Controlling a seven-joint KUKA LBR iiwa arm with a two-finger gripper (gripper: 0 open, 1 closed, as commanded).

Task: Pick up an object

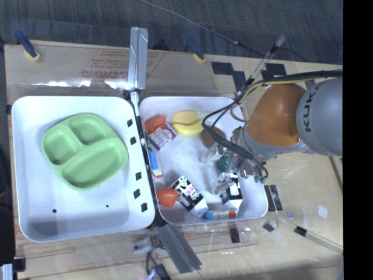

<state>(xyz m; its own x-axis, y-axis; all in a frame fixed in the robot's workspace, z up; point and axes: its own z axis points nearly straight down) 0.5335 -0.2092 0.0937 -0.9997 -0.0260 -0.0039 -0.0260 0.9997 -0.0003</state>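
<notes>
— Left bin [23, 156]? 
— Holding a green divided plate [85, 150].

— Right bin [256, 206]? 
— Crowded: yellow banana toy [186, 122], cow-print carton [189, 195], orange piece [167, 198], marker [220, 214] (near the front wall).

— Gripper [228, 171]? 
— Lowered among the right bin's clutter; finger spread impossible to tell, nothing visibly held.

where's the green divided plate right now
The green divided plate lies in the left bin of the camera view, alone toward its upper middle, across the divider from the right bin where the gripper works.
</notes>
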